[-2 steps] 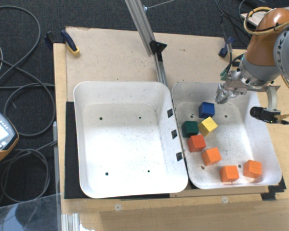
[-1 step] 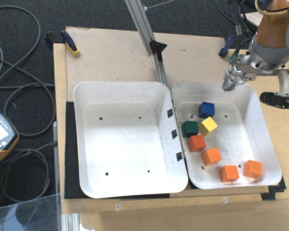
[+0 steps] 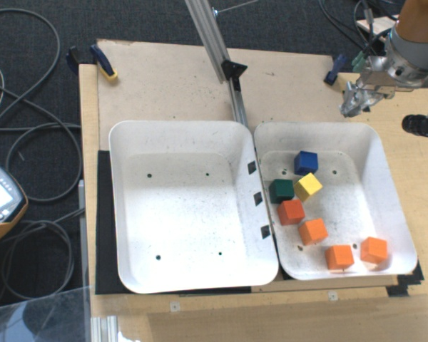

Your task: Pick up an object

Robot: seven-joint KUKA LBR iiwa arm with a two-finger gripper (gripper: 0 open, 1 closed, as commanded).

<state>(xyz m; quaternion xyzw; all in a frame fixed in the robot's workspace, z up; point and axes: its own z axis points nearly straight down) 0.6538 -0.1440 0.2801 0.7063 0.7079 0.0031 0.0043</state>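
**Arm poised above the right bin, seven blocks on offer**

Here we are with the gripper [image 3: 354,105] hanging just beyond the far rim of the right bin [image 3: 385,169], over the bare bench [image 3: 164,84] — and nothing sits between its tips. Whether the pincer is wide or narrow, I cannot tell from this slant; it reads as a small metallic blur.

Down in the bin, the candidates. A tight cluster near the middle: the blue block [image 3: 306,162] at the far end, the yellow block [image 3: 309,185] touching just in front of it, the green block [image 3: 282,190] beside the yellow one, and an orange-red block [image 3: 291,211] tucked against both. Another orange block [image 3: 313,231] sits just nearer the camera, and two more orange blocks [image 3: 339,257] [image 3: 374,250] rest near the front wall, close together. The left bin [image 3: 128,191] is not in play.

How will they handle? My read: small, rigid cubes, light, probably foam or wood, with flat faces that should give decent friction. Not fragile. Take one across two opposite flat faces, squarely, not corner to corner. The clustered ones look awkward — neighbours leave little room for a finger to slide in. The lone orange block in the middle stands freest, so that looks the safest pick.
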